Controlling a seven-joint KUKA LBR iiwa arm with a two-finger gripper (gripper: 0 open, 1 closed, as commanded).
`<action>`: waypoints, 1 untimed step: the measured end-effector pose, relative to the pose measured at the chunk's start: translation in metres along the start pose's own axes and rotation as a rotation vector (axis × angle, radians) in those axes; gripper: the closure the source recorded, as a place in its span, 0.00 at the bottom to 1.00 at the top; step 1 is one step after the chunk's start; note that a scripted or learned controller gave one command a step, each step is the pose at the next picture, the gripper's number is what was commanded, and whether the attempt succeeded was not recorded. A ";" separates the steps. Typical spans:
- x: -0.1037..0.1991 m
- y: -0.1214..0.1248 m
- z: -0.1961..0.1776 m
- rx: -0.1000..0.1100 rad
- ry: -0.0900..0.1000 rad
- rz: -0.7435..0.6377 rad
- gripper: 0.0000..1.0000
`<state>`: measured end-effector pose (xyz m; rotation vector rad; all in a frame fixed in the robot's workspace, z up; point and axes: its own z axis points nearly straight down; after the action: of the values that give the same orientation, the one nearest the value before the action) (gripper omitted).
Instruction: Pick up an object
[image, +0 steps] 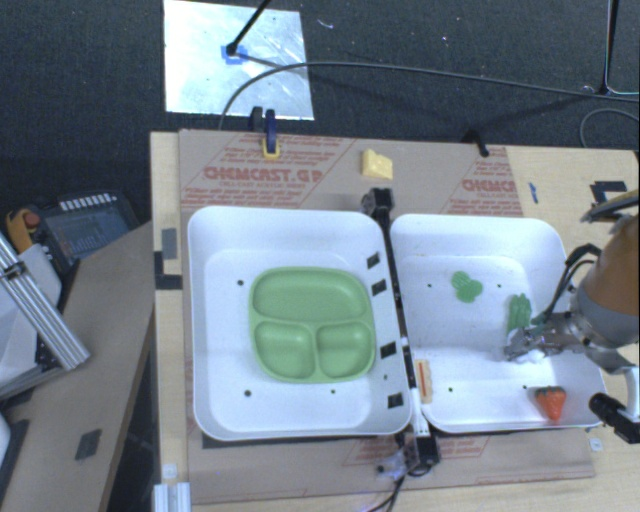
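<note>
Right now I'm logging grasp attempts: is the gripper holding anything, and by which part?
Cannot be told. The gripper sits low in the right bin just below the long green piece; nothing shows between its fingers.

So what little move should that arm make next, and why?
Probably lower the pincer a little onto the long green piece just beside it. The pincer sits low in the right bin with nothing visibly between its tips, and that piece is nearer than the orange one.

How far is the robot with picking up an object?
Done: the arm has reached into the right bin. In hand: the hand sits low by the long green piece, with no grasp visible. Left: closing on an object and lifting it. The round green piece and orange piece lie apart.
</note>
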<state>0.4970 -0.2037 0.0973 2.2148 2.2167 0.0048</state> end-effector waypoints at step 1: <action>0.003 0.004 -0.044 0.003 0.002 -0.003 1.00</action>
<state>0.5007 -0.2002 0.1412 2.2133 2.2227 0.0035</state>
